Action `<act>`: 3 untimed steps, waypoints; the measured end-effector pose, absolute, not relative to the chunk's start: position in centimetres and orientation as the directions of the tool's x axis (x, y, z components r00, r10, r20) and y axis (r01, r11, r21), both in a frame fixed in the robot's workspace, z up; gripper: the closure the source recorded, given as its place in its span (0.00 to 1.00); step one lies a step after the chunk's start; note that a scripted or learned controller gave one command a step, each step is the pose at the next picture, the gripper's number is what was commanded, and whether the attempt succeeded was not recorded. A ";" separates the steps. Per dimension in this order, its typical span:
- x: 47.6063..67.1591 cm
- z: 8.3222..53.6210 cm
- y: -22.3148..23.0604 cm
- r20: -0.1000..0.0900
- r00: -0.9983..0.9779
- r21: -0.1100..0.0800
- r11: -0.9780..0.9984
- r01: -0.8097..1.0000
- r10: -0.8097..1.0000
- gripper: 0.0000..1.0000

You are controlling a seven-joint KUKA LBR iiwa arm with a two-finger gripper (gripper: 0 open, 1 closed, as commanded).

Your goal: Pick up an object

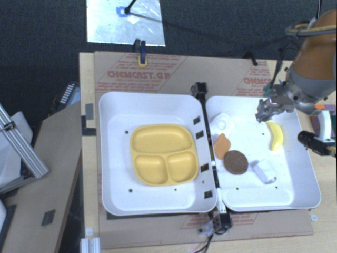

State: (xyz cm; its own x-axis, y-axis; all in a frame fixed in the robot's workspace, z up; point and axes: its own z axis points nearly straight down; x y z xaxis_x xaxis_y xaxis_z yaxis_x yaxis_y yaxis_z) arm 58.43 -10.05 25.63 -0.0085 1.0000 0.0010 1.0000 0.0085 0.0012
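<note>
Approach step, nothing lifted: end effector point(266, 109), finger state not discernible, hangs over the right bin point(295, 191) just beside the banana's point(275, 135) upper end; next move, by judgement, calls for a short shift onto the banana, descent and closing.

Dark carpet floor point(42, 30), shiny metal sheet point(125, 15) lying far left, brown cardboard-covered bench point(158, 70), aluminium rail point(18, 144) at left
</note>
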 end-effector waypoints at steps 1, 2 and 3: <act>57.3 26.0 -4.1 0.002 -0.010 0.001 0.010 1.000 1.000 1.00; 55.3 24.7 0.9 0.002 -0.010 -0.001 0.010 1.000 1.000 1.00; 54.1 24.3 7.2 0.002 -0.011 0.000 0.011 1.000 1.000 1.00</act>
